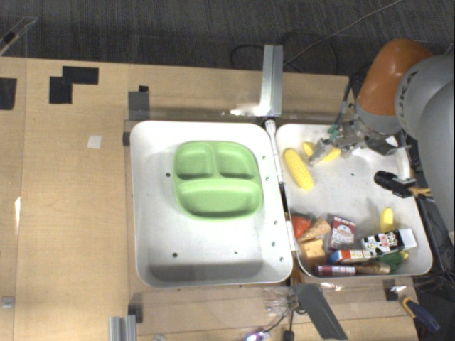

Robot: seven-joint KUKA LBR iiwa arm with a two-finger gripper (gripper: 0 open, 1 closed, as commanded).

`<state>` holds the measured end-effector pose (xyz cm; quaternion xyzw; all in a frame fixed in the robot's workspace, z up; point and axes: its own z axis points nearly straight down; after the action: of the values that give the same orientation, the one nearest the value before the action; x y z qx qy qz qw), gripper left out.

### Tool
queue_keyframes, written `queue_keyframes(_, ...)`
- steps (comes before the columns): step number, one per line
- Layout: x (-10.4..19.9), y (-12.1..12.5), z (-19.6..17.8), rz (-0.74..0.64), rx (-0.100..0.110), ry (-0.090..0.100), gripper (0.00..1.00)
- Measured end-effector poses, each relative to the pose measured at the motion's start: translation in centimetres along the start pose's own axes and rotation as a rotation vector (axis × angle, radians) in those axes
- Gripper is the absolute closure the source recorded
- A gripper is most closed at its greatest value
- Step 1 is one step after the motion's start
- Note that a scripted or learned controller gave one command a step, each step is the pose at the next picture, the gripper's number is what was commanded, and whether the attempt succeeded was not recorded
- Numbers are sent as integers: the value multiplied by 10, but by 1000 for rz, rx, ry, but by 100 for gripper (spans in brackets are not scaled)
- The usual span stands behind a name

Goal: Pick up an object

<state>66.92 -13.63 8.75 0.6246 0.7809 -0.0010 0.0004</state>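
Note:
My gripper is low over the far side of the right bin, under the grey arm with its orange band. A small yellow piece lies right at the gripper's tip, and whether it is held I cannot tell. Another small yellow piece sits just left of it. A yellow corn cob lies on the bin floor to the lower left of the gripper.
A green divided plate rests in the left bin. Several items crowd the right bin's near edge: a red packet, a small red box, a yellow bottle, a black-and-white carton and a marker.

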Motion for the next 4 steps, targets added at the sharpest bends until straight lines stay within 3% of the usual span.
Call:
queue_keyframes(1, 0, -3, -7, -1, 13, 5, 100)
queue_keyframes(2, 0, 1, -10, -2, 0, 1, 0)
queue_keyframes(3, 45, -37, -3, -56, -16, -5, 0)
queue_keyframes(4, 45, -37, -3, -56, -16, -5, 0)
